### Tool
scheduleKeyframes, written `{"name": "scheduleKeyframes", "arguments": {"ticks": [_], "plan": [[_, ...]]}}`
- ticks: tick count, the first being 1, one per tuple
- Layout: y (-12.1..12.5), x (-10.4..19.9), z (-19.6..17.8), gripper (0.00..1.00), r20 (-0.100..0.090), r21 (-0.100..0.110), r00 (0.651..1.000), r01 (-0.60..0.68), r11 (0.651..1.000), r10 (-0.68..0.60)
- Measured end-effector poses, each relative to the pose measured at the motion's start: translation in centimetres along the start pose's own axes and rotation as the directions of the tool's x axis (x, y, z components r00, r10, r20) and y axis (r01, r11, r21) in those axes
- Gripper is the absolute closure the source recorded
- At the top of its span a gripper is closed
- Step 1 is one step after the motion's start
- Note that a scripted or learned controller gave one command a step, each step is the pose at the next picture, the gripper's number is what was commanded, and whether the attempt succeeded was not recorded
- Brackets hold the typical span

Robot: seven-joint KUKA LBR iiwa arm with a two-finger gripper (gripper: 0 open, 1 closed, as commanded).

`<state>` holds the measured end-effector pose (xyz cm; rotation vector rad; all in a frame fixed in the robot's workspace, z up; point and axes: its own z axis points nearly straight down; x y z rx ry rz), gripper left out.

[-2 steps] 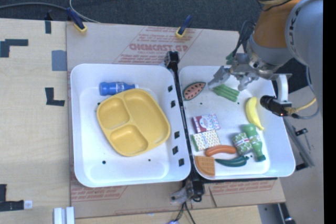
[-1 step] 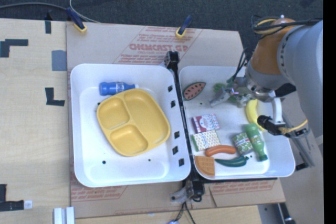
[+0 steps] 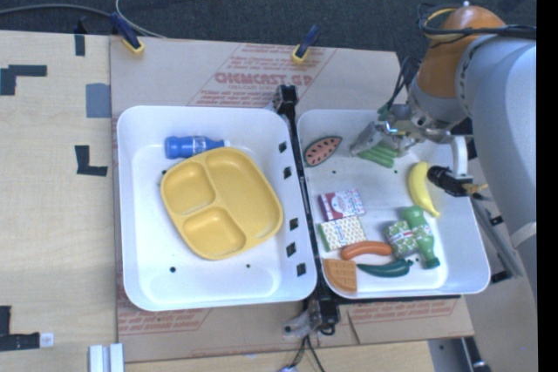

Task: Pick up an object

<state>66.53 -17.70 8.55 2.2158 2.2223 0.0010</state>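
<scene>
Pick attempt in the right bin [image 3: 478, 273], seen from the front of the desk [image 3: 52, 187]. Nearest the viewer, and farthest from the end effector on its camera side, lie an orange wafer [image 3: 342, 276], a dark green pepper [image 3: 385, 269] and a red sausage [image 3: 366, 250], packed so close that they touch or nearly touch. Just behind them are a green patterned bottle [image 3: 412, 238] and two small printed packets [image 3: 343, 232], one behind the other. A banana [image 3: 423, 187] lies closer still to the end effector, on its arm side, apart from the other pieces. The end effector [image 3: 384, 138] hangs low over the far half of the bin, directly above a pale green pod [image 3: 380, 157], the likeliest target. Whether it is apart, together or clamped on the pod cannot be told from this angle. A brown oval piece [image 3: 323, 150] lies level with the end effector, toward the dividing wall. Beyond that wall, well away, the left bin [image 3: 139, 274] holds a yellow divided plate [image 3: 222, 200] and a blue bottle [image 3: 193, 145]. To do the step well, the grasp should straddle the pod across its narrow width, centred along its length, descend to the bin floor before closing, then lift straight up, clear of the banana.
</scene>
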Motion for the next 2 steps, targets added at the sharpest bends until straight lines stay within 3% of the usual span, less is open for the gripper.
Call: {"name": "scheduleKeyframes", "arguments": {"ticks": [1, 2], "plan": [[-0.1, 0.0, -0.9, 1.0, 0.0, 0.008, 1.0, 0.001, 1.0, -0.001], [-5.2, 2.9, -10.2, 1.0, -0.001, 0.001, 1.0, -0.001, 1.0, 0.001]]}}
